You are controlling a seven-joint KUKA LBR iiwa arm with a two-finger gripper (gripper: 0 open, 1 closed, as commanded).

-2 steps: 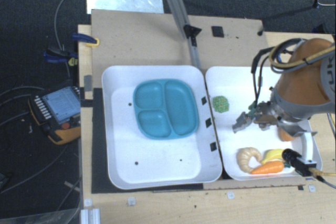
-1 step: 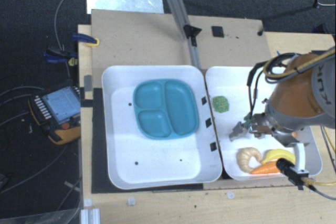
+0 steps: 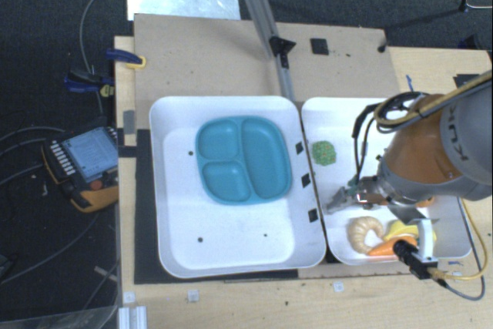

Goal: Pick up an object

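In the right bin [image 3: 337, 122], a small green lumpy piece [image 3: 322, 152] lies near the left wall. Toward the front edge lie a cream curved piece [image 3: 365, 231], a yellow piece [image 3: 402, 229] and an orange carrot-like piece [image 3: 383, 248], close together. My gripper [image 3: 339, 201] hangs low over the bin's left middle, just above and left of the cream piece and below the green one. Nothing shows in its grasp. The arm's orange band [image 3: 416, 154] and grey wrist cover the bin's right half.
The left bin [image 3: 231, 243] holds a blue divided plate [image 3: 243, 159] in its upper middle. A black cable [image 3: 362, 135] loops beside the wrist. A grey pole [image 3: 258, 4] crosses the back of the bench. Clamps and a handheld device [image 3: 85, 162] lie off the bench at the left.
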